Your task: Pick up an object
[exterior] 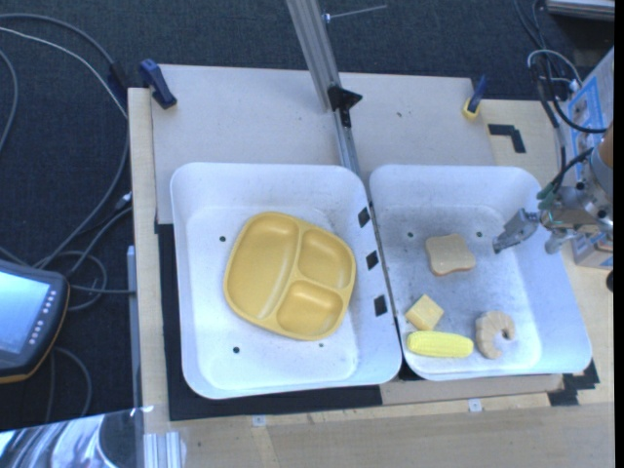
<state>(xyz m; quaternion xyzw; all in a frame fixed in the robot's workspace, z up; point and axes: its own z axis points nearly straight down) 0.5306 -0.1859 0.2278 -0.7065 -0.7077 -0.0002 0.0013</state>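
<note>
Two shallow white bins sit side by side on the pale tabletop [244,105], and going from left to right the scene reads as follows. At the far left edge, off the tabletop, a tablet-like screen [24,320] lies on the dark floor among black cables [58,86]. A blue clamp [156,83] grips the tabletop's back left corner. The left bin [195,203] holds a yellow divided plate [289,275] with three compartments, lying flat near the bin's middle. A grey metal rail [314,37] slants down from the top and ends at the seam between the bins, where small black tabs line the shared edge.

The right bin [546,291] holds four food-like objects. A small yellow cheese wedge [424,312] lies near the bin's front left, with a yellow corn cob [440,344] just beside it toward the front rim. Behind them, near the bin's middle, lies a tan slice of toast [449,254]. A pale ring-shaped pastry [494,333] rests near the corn cob's right end.

At the right side of this bin the claw [531,230] reaches in from the arm, its fingers spread apart with nothing between them, to the right of the toast and clear of it. A second blue and yellow clamp [475,98] sits at the tabletop's back right.
</note>
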